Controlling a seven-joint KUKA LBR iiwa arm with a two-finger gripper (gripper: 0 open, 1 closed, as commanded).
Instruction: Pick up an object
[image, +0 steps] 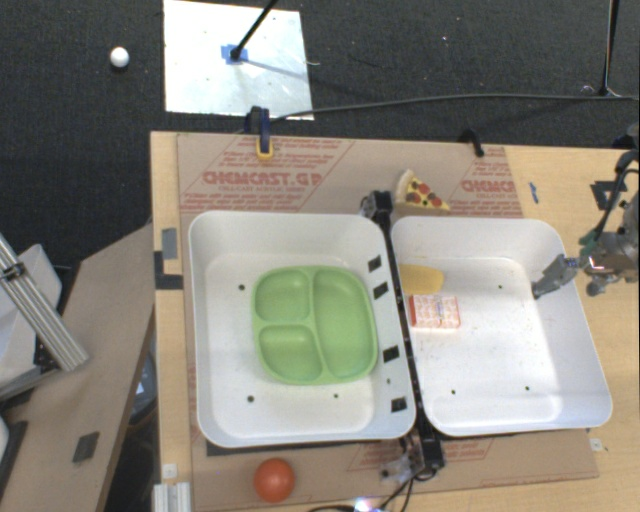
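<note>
A: Where's the gripper (556, 272)?
B: Right edge, over right bin (520, 400); fingers' state – can't tell.
A: Objects?
B: Red-white box (435, 313) & yellow piece (422, 279) at bin's left wall; green tray (314, 324) in left bin (215, 400)

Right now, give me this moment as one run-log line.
hand: over right bin's right edge, nothing seen held | red-white box, yellow item: right bin, left side | green plate: left bin

Floor (70, 140): dark, speckled carpet.
Bench (170, 180): pale wood, tan cardboard sheet (330, 170) on top.
Light: bright, even.
</note>
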